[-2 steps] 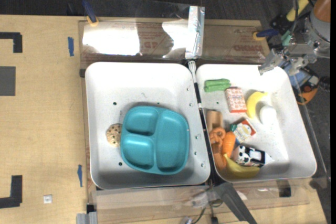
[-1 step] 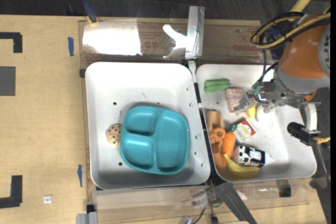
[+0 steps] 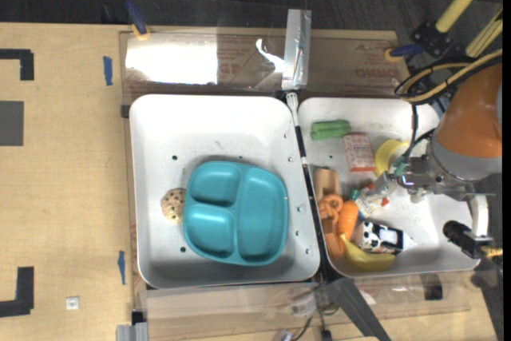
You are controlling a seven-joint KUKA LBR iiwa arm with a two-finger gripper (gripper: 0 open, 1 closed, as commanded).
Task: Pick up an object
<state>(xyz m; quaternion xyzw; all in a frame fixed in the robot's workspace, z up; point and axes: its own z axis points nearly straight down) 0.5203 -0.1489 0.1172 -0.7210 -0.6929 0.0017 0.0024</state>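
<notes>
The right bin (image 3: 423, 247) holds a heap of small things: a green block (image 3: 330, 129), a pink-and-white packet (image 3: 358, 149), a yellow fruit (image 3: 389, 154), a brown block (image 3: 323, 180), an orange carrot (image 3: 347, 220), a black-and-white toy (image 3: 379, 236) and a banana (image 3: 363, 257). My gripper (image 3: 380, 192) hangs low over the middle of this heap, just right of the carrot and below the yellow fruit. The wrist and its cables cover what lies beneath it, and I see nothing clearly held.
The left bin (image 3: 160, 132) carries a teal divided plate (image 3: 235, 212) with a speckled cookie (image 3: 172, 204) at its left edge. A clear plastic sheet (image 3: 215, 60) stands behind the bins. The grey and orange arm (image 3: 475, 132) covers the right bin's far side.
</notes>
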